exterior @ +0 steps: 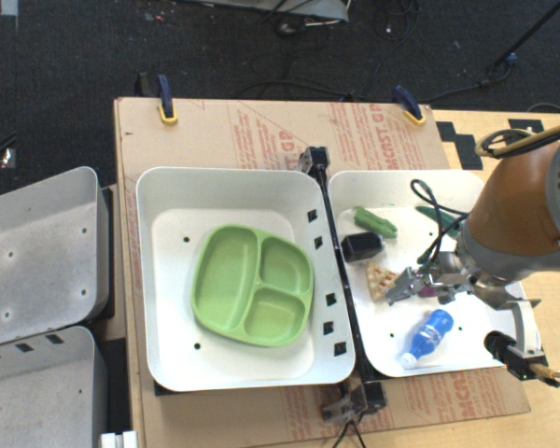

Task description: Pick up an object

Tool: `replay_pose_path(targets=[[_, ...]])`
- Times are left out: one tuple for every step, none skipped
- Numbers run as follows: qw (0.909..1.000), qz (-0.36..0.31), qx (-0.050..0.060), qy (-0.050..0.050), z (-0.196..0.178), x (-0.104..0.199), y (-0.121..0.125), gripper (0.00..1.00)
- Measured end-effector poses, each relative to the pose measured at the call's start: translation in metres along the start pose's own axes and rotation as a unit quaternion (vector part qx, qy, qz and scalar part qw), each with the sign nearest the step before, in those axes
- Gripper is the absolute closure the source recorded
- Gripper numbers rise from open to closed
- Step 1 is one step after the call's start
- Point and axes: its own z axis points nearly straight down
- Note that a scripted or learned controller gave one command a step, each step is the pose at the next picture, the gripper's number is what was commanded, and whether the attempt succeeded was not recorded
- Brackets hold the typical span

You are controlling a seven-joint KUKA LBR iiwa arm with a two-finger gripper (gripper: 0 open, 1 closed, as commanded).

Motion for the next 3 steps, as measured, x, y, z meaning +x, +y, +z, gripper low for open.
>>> replay_pose_path(targets=[[1.0,0.0,0.0,0.0,0.043,0.0,0.004,0.0],[1.0,0.0,0.0,0.0,0.068,0.0,0.003,0.0],[1.0,0.001,-0.001,0.0,0.057,0.0,0.004,1.0]])
